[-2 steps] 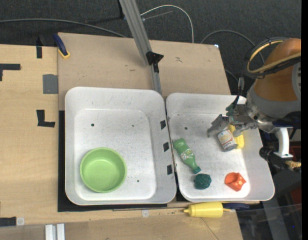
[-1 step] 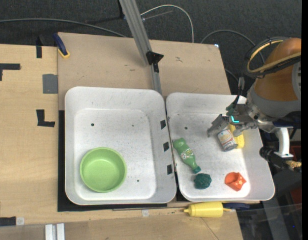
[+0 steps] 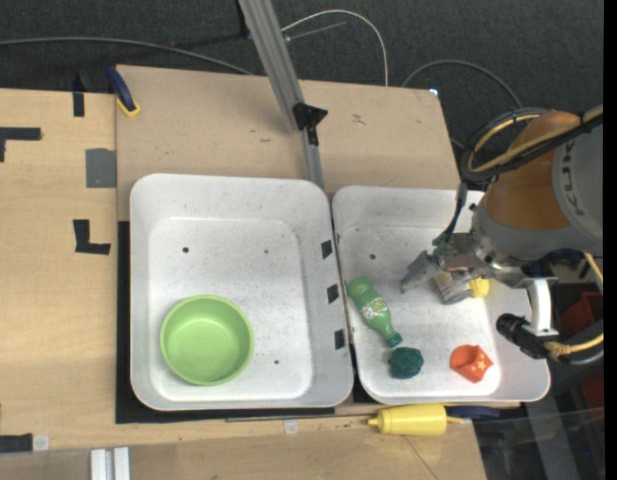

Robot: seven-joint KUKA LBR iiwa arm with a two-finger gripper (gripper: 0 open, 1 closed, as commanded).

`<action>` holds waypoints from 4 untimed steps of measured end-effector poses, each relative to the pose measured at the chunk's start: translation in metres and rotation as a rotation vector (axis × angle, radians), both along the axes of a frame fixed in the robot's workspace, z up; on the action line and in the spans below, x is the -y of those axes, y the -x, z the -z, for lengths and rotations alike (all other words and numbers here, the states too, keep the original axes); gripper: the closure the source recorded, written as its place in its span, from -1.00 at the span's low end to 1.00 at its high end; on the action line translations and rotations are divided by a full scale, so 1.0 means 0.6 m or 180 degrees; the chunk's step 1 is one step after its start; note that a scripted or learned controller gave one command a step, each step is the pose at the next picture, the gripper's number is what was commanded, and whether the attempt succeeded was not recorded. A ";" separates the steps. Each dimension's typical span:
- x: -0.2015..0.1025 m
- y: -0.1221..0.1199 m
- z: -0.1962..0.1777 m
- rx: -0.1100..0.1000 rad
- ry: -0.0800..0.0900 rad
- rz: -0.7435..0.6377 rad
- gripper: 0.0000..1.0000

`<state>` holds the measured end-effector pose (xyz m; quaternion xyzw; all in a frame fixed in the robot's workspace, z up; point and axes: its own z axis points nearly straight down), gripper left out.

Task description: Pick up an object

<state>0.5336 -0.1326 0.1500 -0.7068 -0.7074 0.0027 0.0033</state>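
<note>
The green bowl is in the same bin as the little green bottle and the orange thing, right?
Not quite. The camera view shows the green bowl alone in the left bin, while the green bottle and the orange thing lie in the right bin.

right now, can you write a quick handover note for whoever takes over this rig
Gripper: low inside the right bin, near its right side. Whether its fingers are open or shut cannot be made out, and nothing can be confirmed as held.
Right bin: green bottle lying on its side, dark green lump just below it, red object near the front right corner, small yellow piece beside the gripper.
Left bin: green bowl at front left.
Yellow object lies on the bench outside the front rim.
Done: no pick confirmed.
Left: grasp one object and lift it.
</note>
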 end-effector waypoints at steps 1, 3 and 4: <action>-0.018 0.009 0.094 0.0002 -0.0002 -0.0002 -1.00; -0.019 0.008 0.082 0.0022 0.0000 -0.0002 1.00; -0.015 -0.006 0.006 0.0034 0.0004 -0.0002 1.00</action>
